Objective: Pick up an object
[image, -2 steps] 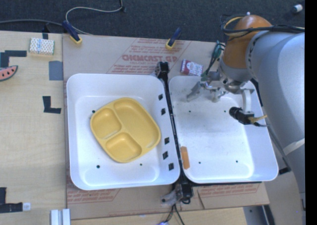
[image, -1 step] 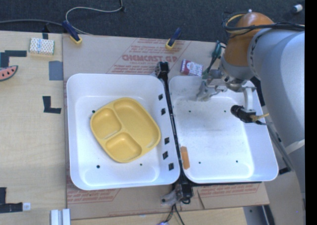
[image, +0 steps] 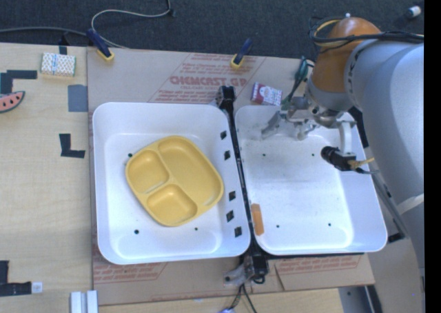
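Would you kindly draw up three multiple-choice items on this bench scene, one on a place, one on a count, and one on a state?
1. Where does the yellow tray lie?
A. in the left bin
B. in the right bin
C. on the cardboard behind the bins

2. How many compartments does the yellow tray have?
A. two
B. three
C. five

3. How does the gripper stand to the orange piece?
A. it clasps the piece
B. it rests on top of the piece
C. it is apart from the piece, at the far side of the right bin

Answers:
1. A, the tray sits inside the left bin.
2. B, ridges divide it into three hollows.
3. C, the gripper is over the far end of the right bin, while the orange piece lies at that bin's near left edge.
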Controlling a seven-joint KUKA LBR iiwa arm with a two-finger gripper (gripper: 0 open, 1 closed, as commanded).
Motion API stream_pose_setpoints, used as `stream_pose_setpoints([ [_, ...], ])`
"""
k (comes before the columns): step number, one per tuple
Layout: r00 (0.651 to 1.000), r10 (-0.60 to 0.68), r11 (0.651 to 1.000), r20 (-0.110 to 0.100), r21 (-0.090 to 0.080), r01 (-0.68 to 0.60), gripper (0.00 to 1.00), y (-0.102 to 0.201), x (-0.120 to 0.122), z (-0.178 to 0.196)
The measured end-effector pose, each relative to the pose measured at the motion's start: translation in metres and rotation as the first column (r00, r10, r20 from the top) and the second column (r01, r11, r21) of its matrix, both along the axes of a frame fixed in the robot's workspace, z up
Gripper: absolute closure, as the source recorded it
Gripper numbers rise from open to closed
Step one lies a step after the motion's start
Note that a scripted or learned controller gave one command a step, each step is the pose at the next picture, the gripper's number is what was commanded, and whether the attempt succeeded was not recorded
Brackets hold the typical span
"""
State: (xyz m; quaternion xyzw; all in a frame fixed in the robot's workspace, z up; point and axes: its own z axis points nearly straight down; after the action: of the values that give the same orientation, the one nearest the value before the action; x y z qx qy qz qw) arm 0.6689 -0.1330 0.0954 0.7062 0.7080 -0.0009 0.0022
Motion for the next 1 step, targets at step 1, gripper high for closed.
stream_pose_setpoints([
  [1,1.000,0.001,1.000,0.000,0.000,-0.001,1.00,0.0006,0.0001,0.0095],
])
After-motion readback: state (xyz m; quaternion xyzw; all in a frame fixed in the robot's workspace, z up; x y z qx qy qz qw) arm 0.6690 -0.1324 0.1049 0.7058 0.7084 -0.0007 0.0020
